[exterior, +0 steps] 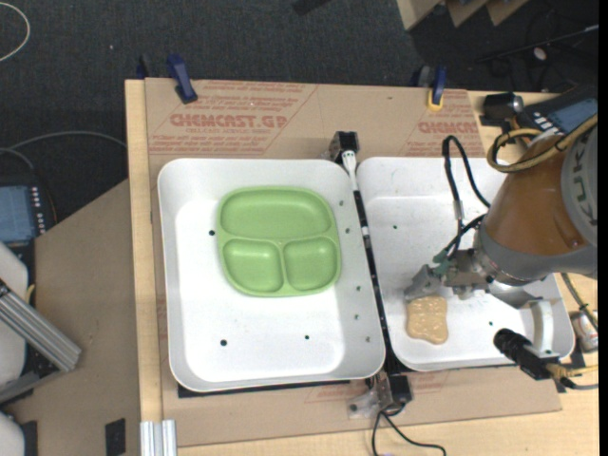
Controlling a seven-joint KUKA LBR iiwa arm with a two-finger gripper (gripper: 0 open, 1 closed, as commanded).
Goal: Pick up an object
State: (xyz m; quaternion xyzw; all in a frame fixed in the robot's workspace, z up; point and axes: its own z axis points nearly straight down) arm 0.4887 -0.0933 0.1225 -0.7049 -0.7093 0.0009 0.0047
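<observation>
Glossy white bins (190, 350) hold a smooth green divided plate (279, 240), lumpy tan piece (428, 320).

Cardboard-covered bench (237, 122) under two white bins (190, 302), clamps (180, 77), perhaps, at its back edge

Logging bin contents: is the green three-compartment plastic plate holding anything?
Empty. The green three-compartment plastic plate in the left white bin shows bare green in all three sections.

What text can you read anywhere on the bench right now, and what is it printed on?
"CHEMCAST GP", red, upside-down print on the brown cardboard sheet behind the left white bin.
More red print on the same sheet behind the right white bin: partly hidden, unreadable.
Smaller red lines beneath: too blurred.
</observation>
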